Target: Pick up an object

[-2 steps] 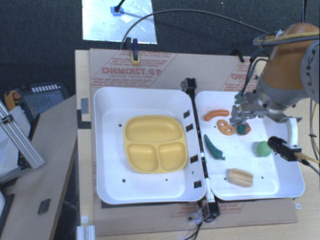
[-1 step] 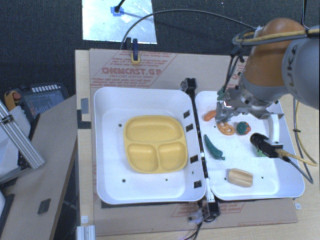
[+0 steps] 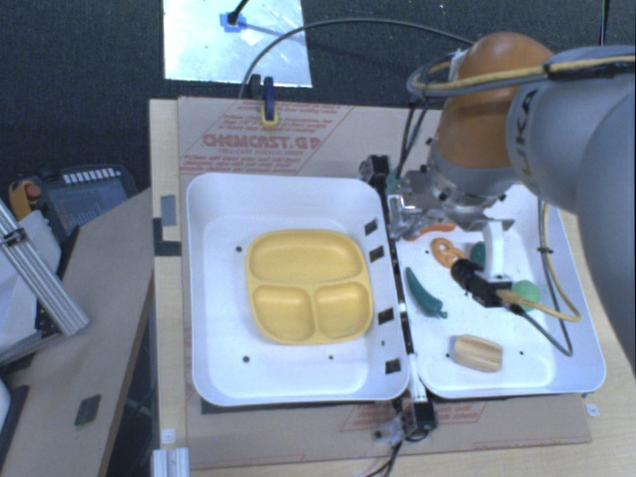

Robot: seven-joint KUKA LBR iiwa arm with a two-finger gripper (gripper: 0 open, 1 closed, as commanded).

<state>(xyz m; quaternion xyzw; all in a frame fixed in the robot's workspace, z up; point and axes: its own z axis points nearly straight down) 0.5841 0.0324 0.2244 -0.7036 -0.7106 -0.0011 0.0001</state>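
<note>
Two bins, one arm. Gripper [image 3: 405,219] hangs low over the right bin [image 3: 561,361], at its far corner, hard by the wall shared with the left bin [image 3: 204,306]. Jaws are hidden under the wrist, so open or closed, cannot tell; nothing seen held.

Nearest candidate is the orange piece [image 3: 444,252], just beside the jaws, on their nearward side and a little off the shared wall (partly covered, so its long axis is unclear). Green pod [image 3: 425,295] lies further nearward of the jaws, near the shared wall, long axis slanting roughly along it. Tan block [image 3: 475,353] sits well nearward, long axis across the bin. Pale green lump [image 3: 526,291] lies out from the jaws toward the bin's outer side.

Count, right bin: one orange piece, one pod, one block, one lump. Across the wall from the jaws: one yellow tray [image 3: 303,286], three compartments.

Judgement: a short shift nearward would put the jaws over the orange piece.
</note>
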